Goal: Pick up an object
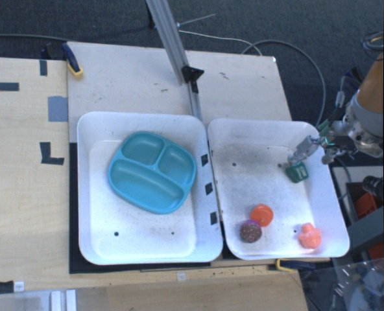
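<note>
On the far left of my feed I see the wooden tabletop (pixel 23 173) with grey tape marks. Next comes the left bin (pixel 88 238), and a blue divided plate (pixel 152 171) lies flat in it, toward the upper middle, with three compartments facing up. A grey metal rail (pixel 169 34) slants down from the top edge and ends at the seam where the two bins meet.

Moving right, the right bin (pixel 244 141) carries a few small things. A dark brownish ball (pixel 250 232) sits near its front wall, and an orange round object (pixel 262 215) rests just beside it, up and to the right, nearly touching. Further right, close to the front right corner, lies a pink object (pixel 309 236), apart from the other two.

Higher up in that bin I see a small green object (pixel 298 172) near the right wall, directly under the fingers. The gripper (pixel 303 151) reaches in from the right, its tip low over the green object. From this slant I cannot tell how the fingers stand, nor whether they touch the green piece. Behind it, the grey wrist and the orange band (pixel 373 86) sit at the right edge.
</note>
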Motion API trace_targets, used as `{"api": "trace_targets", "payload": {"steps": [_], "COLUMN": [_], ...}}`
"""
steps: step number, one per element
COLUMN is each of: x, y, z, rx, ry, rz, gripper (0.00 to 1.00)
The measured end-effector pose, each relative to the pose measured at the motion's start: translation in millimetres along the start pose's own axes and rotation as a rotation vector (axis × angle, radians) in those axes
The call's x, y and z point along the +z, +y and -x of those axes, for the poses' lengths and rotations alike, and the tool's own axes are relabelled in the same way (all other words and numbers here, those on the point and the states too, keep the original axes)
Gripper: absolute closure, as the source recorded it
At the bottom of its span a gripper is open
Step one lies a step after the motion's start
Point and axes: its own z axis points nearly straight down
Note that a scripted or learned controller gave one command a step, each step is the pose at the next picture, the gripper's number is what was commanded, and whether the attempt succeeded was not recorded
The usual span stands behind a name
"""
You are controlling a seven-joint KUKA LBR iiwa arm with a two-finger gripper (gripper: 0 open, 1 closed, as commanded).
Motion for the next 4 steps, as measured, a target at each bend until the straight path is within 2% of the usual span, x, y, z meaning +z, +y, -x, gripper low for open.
{"api": "trace_targets", "payload": {"steps": [1,4], "x": [-0.1,140.3], "y": [0.0,-11.8], "z": [0.0,-13.9], "rx": [0.000,0.001], "ry": [0.000,0.000], "rz": [0.000,-0.005], "gripper": [0.00,0.00]}}
